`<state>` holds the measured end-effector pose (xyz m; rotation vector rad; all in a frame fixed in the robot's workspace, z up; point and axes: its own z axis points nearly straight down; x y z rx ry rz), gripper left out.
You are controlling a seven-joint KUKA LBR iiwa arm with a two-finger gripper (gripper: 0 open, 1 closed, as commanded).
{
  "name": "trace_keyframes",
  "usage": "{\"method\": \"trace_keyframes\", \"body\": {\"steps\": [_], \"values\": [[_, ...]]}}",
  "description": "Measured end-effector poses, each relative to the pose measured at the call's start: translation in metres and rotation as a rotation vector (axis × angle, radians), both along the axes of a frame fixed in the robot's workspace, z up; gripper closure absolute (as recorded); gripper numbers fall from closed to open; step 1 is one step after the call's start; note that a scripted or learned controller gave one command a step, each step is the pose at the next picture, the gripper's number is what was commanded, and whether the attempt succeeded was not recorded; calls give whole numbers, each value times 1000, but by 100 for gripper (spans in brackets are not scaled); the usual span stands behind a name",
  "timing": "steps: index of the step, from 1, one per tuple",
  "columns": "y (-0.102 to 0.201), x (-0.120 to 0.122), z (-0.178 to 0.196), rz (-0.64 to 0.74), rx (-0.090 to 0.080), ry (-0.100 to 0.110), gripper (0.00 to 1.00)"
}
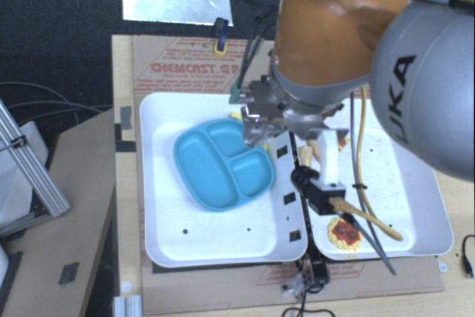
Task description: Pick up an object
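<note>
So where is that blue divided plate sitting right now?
The blue divided plate lies in the left white bin, toward its middle, with the gripper right above the plate's upper right edge.

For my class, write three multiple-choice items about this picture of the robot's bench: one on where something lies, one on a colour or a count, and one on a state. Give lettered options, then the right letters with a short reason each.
1. Where does the divided plate lie?
A. in the left bin
B. in the right bin
C. on the cardboard behind the bins

2. What colour is the divided plate?
A. red
B. blue
C. yellow

3. How does the toy pizza slice lie?
A. stacked on the plate
B. standing on edge against the bin wall
C. flat on the floor of the right bin, near its front edge

Answers:
1 A, the plate sits on the left bin's floor.
2 B, it is light blue all over.
3 C, its red topping faces up, near the right bin's front edge.
</note>
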<state>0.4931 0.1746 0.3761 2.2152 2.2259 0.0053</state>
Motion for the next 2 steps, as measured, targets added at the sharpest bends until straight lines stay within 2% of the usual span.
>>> {"method": "trace_keyframes", "body": {"steps": [1, 2], "values": [[0, 0, 10, 5, 0, -1, 100], [-76, -7, -64, -8, -2, 6, 100]]}}
